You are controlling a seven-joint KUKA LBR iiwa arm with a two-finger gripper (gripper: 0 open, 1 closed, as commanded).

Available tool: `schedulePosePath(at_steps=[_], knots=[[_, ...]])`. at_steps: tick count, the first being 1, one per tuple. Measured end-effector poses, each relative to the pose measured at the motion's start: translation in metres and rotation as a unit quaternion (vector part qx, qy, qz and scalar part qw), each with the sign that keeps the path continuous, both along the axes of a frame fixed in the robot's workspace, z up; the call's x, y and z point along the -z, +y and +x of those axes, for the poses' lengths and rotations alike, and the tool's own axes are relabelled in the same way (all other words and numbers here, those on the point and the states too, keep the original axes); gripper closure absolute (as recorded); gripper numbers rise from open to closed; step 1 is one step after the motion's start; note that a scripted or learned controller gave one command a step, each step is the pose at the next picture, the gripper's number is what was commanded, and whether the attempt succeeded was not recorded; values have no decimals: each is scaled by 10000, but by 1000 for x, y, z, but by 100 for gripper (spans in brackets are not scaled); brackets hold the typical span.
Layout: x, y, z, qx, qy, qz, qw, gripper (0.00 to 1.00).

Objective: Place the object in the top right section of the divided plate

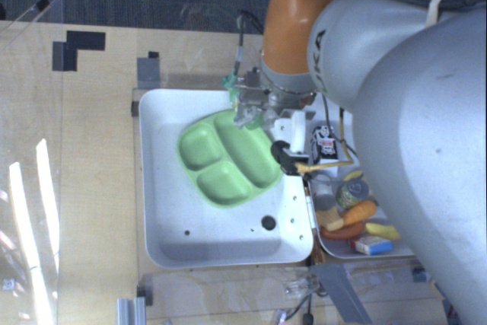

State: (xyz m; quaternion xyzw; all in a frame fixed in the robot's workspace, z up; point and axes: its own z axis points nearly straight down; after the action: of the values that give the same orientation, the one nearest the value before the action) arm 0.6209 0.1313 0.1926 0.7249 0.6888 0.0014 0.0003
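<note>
hovering gripper [247,116], green divided plate [228,157]

A: So the green divided plate [228,160] sits tilted in the left white bin [163,186], toward its 1 o'clock corner. The tool [249,112] hangs right over the plate's 1 o'clock edge, under the orange band [293,27]. Can't make out anything gripped.

B: And the other bin?

A: The right bin [335,243], at 3 o'clock from the plate, holds a carrot-looking thing [351,215], something yellow [382,231], a can [351,192] and a small box [374,244]. Grey arm [415,103] covers most of it. Wooden surface [76,164] all around.
</note>
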Motion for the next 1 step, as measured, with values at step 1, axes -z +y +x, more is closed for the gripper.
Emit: schedulePosePath(at_steps=[1], knots=[[13,89,-24,-352,4,0,9994,100]])
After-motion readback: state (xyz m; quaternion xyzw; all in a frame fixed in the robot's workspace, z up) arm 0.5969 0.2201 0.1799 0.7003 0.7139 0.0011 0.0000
